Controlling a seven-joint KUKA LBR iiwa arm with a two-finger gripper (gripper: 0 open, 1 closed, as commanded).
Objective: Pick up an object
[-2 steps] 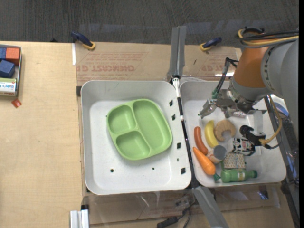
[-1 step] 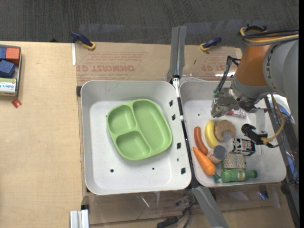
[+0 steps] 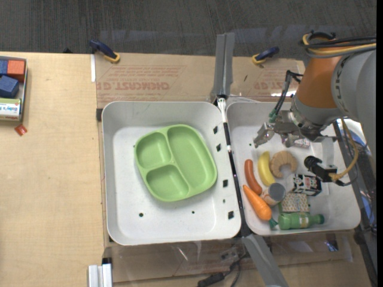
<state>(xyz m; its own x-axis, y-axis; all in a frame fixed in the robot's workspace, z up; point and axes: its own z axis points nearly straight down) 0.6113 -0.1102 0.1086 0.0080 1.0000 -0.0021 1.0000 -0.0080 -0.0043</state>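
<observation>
My gripper [image 3: 279, 137] hangs over the back part of the right bin [image 3: 341, 217], open, with only bare bin floor between its fingers. Just in front of it lie a yellow banana [image 3: 265, 168] and a tan ring-shaped pastry [image 3: 282, 162]. A red sausage [image 3: 252, 176] and an orange carrot [image 3: 258, 202] lie along the bin's left side. A grey round piece [image 3: 276, 191], a speckled tan block [image 3: 294, 202] and a green bottle [image 3: 299, 221] on its side sit toward the front.
The left bin [image 3: 119, 220] holds a green three-part plate [image 3: 175, 162]. A raised divider [image 3: 224, 109] separates the bins. Blue and red blocks [image 3: 12, 79] rest on the bench at the far left. Clamps [image 3: 105, 51] grip the back edge.
</observation>
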